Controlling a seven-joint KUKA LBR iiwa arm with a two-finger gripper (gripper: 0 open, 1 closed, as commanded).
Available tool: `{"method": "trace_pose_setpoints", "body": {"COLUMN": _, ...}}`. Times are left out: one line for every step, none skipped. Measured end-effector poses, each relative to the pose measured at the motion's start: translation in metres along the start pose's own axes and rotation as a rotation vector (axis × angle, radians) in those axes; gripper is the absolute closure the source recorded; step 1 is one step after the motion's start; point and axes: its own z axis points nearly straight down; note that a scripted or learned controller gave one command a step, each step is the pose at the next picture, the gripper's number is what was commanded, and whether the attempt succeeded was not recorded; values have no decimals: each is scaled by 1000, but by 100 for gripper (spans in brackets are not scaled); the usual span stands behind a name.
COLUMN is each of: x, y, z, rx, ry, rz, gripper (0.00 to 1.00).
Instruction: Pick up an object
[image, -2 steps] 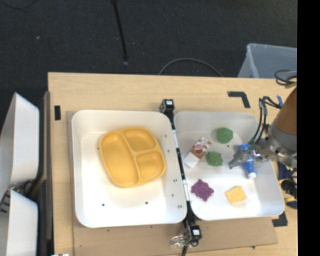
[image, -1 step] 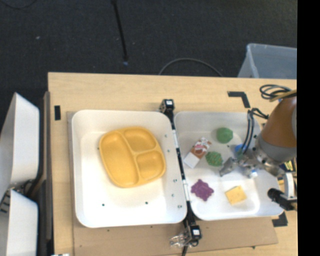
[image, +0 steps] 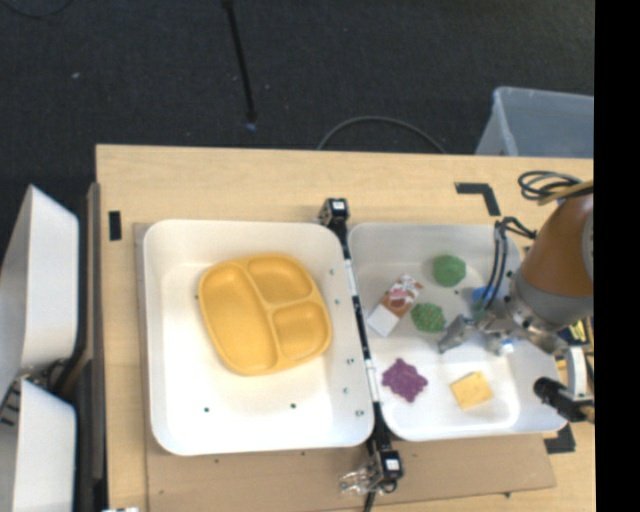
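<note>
My jaws (image: 462, 335) hang low in the right bin (image: 450, 425), near its right wall; I cannot tell how wide they stand. A bumpy green lump (image: 428, 318) lies just beside them, toward the bin's middle. A purple piece (image: 404, 379) and a yellow block (image: 471, 389) sit near the front edge. The left bin (image: 175, 420) carries a yellow divided plate (image: 264, 312).

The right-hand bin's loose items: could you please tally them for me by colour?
Green: 2, a ball and a leafy piece
Purple: 1
Yellow: 1, a block
White: 1, a small block
Red and white: 1
Total: 6
</note>
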Motion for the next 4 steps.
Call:
{"method": "trace_pose_setpoints", "body": {"x": -1, "y": 1, "z": -10, "rx": -1, "ry": 0, "rz": 2, "gripper": 100}}
{"method": "trace_pose_setpoints", "body": {"x": -1, "y": -3, "z": -53, "rx": -5, "ry": -2, "rz": 0, "gripper": 100}}
{"method": "trace_pose_setpoints", "body": {"x": 0, "y": 5, "z": -98, "rx": -7, "ry": -3, "rz": -7, "gripper": 100}}
{"method": "trace_pose_setpoints", "body": {"x": -2, "y": 7, "z": -151, "rx": -8, "ry": -3, "rz": -8, "gripper": 100}}
